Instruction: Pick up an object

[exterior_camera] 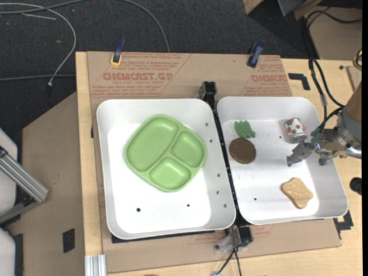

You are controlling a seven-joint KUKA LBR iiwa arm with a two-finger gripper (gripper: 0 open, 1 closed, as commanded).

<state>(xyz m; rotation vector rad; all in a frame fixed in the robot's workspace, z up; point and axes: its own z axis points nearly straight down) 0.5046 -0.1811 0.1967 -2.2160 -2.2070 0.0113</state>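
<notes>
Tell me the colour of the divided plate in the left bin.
Light green, plain with no pattern; the divided plate shows clearly in the camera view.

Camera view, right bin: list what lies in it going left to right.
Green toy, brown round disc, tan toast-shaped piece. The small white cup with red spots overlaps the toast in left-right position, so it is left unranked.

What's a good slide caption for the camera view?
Gripper hovers over right bin among brown disc, tan piece, green toy; green tray in left bin.
</notes>
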